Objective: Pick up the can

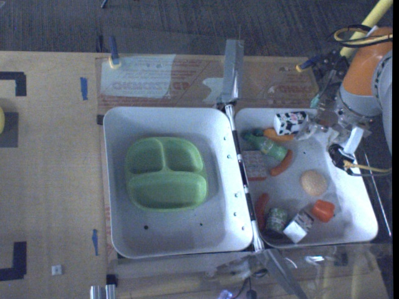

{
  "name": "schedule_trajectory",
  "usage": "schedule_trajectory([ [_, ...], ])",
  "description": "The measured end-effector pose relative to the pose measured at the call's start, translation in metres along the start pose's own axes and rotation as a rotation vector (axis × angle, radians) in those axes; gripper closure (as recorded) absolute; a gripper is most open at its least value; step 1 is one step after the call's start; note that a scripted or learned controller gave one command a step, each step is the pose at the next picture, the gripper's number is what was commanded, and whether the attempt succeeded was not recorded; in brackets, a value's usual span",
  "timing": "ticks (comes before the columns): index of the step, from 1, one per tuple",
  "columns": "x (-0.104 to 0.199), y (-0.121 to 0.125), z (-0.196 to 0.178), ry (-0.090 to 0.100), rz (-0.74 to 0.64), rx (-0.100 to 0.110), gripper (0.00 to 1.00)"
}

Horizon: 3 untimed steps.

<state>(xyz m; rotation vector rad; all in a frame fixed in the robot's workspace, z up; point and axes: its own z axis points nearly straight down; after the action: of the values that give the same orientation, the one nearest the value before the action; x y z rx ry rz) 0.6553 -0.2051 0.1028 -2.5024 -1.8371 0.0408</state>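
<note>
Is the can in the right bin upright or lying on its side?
Upright, as far as this view shows: the can presents its round top to the camera, near the right bin's front wall.

bins 2 point(118, 129) | green tray 1 point(166, 173) | can 1 point(277, 218) | bottle 1 point(265, 144) | sausages 2 point(281, 163)

Soft, slightly blurred picture; even overhead light, pale glare on the clear sheet point(149, 76), faint shadows.
</note>
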Motion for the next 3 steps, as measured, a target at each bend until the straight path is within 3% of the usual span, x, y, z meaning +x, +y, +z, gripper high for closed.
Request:
schedule_trajectory([
  [1,-0.009,-0.077,0.020,-0.001,-0.016,-0.045,0.00],
  [2,-0.009,-0.077,0.020,-0.001,-0.016,-0.045,0.00],
  [3,0.004,-0.009,0.017,0.003,0.032,-0.012,0.00],
])
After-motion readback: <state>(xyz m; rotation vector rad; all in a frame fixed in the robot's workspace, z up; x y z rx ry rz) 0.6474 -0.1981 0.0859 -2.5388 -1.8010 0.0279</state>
